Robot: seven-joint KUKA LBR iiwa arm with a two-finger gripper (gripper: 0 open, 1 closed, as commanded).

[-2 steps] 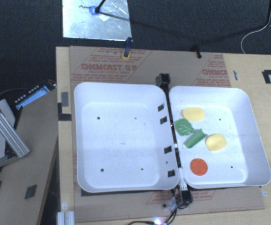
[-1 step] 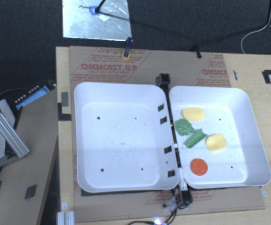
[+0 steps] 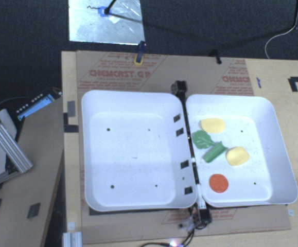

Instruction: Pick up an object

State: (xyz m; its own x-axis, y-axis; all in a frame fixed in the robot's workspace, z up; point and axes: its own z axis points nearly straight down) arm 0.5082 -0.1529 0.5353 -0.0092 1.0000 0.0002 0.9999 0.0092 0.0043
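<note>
The right bin (image 3: 280, 153) holds several small toy items. A pale yellow oval piece (image 3: 212, 125) lies near its upper left. Below it sit a green leafy piece (image 3: 201, 138) and a green pod-like piece (image 3: 215, 151), touching each other. A yellow rounded piece (image 3: 237, 156) rests just right of the green pod. A flat red-orange disc (image 3: 218, 183) lies toward the bin's front.
The left bin (image 3: 89, 153) sits beside the right one, joined by a black clipped divider (image 3: 187, 148). Both stand on a cardboard sheet (image 3: 118, 71). A metallic plate (image 3: 105, 13) lies at the back, a metal frame (image 3: 2, 143) at the left.
</note>
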